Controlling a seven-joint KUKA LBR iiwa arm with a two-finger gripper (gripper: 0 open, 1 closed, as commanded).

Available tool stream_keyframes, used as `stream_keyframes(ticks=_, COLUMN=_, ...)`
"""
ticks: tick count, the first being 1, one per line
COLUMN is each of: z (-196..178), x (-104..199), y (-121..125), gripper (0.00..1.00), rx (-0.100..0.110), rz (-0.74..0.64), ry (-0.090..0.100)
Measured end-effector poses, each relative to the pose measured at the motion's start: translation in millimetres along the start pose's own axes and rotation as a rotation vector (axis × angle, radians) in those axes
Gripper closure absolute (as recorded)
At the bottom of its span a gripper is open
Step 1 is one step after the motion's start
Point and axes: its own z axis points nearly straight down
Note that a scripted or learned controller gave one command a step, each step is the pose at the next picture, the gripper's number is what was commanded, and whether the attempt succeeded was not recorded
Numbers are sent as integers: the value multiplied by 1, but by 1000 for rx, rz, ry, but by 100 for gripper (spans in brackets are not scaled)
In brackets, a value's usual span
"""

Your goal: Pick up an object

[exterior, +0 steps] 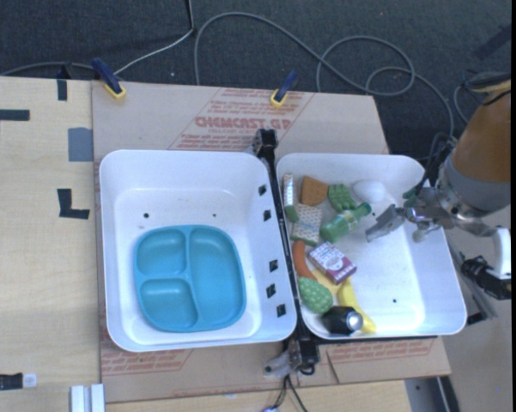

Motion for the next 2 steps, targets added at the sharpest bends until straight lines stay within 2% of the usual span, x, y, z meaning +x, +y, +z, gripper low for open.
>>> stream_keyframes(ticks=1, z=48, x=47, y=-19, gripper=0, rx=0, rz=-1, ry=0)
stream_keyframes(ticks=2, z=121, x=60, y=-37, gripper=0, rx=-7, rz=3, ry=-3)
